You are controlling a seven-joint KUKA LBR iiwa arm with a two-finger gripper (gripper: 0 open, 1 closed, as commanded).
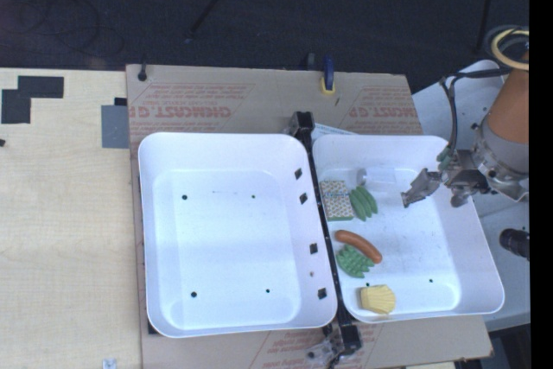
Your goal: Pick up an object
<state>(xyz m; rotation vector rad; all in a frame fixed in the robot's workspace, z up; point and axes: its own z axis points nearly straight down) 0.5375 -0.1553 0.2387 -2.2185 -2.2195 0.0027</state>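
The arm [510,112] comes in from the right, its orange band high at the edge of the bench and the grey wrist bent down and inward over the right bin [467,289]. The gripper [436,187] hangs above the upper right part of that bin, over bare white floor. Its two fingers [421,186] point toward the middle of the bin and stand spread apart, with only white bin floor showing in the gap; it has hold of nothing.

The things it could pick up lie well to the left of it, clustered along the right bin's left side. Nearest the divider is a patterned square block [336,201], with a green ridged piece [364,202] touching its right edge. Just above those, a pale, see-through object [380,178] rests on the floor; I can't make out what it is. Lower down, an orange-red sausage [358,244] lies slantwise across a second green piece [352,262]. Near the front rim sits a yellow chunk [378,299].

The left bin [155,229] lies beside it, their rims meeting along the black clips [304,177].
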